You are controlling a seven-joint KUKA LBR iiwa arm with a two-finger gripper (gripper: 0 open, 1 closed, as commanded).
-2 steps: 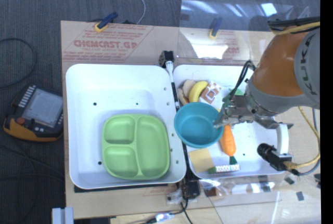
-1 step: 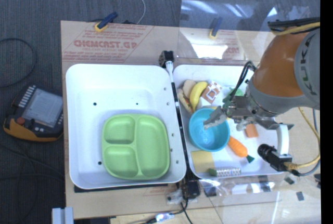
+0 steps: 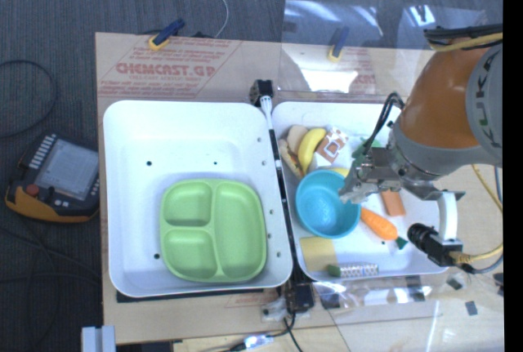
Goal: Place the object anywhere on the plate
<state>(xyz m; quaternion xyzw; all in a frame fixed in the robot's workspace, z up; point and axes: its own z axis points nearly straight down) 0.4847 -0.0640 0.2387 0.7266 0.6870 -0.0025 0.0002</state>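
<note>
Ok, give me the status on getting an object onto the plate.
Nothing looks done: the green three-compartment plastic plate in the left white bin carries no object. In hand: the end effector sits over the right bin, by the rim of the blue round bowl, with an orange carrot and a yellow banana nearby. Its grasp can't be judged. Pick, carry and placement remain.

Bench [image 3: 122,73] bears left bin [image 3: 131,138]; right bin [image 3: 409,260] touching beside it

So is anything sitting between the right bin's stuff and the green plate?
Only the two bins' adjoining walls. The green plate lies in the left bin, just past them; the blue bowl and banana are on the right side.
</note>
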